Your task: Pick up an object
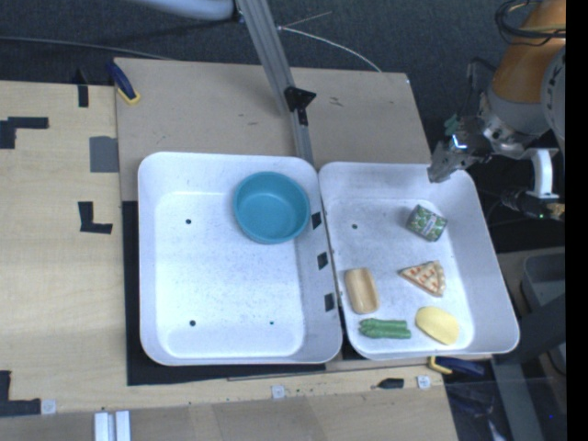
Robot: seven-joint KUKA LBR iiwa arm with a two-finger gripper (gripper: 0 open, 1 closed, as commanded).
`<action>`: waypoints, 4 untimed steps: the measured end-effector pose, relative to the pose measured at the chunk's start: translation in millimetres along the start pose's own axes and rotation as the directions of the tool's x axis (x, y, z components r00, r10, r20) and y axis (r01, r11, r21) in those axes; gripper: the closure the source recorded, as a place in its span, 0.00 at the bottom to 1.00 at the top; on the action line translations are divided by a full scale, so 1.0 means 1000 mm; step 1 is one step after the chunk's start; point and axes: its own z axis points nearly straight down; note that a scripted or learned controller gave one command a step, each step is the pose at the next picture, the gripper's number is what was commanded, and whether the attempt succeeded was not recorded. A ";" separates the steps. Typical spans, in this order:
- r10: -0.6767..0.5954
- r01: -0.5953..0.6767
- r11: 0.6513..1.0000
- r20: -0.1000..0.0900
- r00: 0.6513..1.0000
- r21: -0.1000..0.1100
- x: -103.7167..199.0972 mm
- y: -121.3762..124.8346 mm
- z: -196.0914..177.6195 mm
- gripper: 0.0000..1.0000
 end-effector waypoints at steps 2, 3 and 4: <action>-0.002 0.002 1.000 -0.002 1.000 0.007 0.051 -0.013 -0.049 1.00; -0.005 0.005 1.000 -0.003 1.000 0.006 0.110 -0.016 -0.051 1.00; -0.004 0.004 1.000 -0.003 1.000 0.008 0.166 -0.035 -0.046 1.00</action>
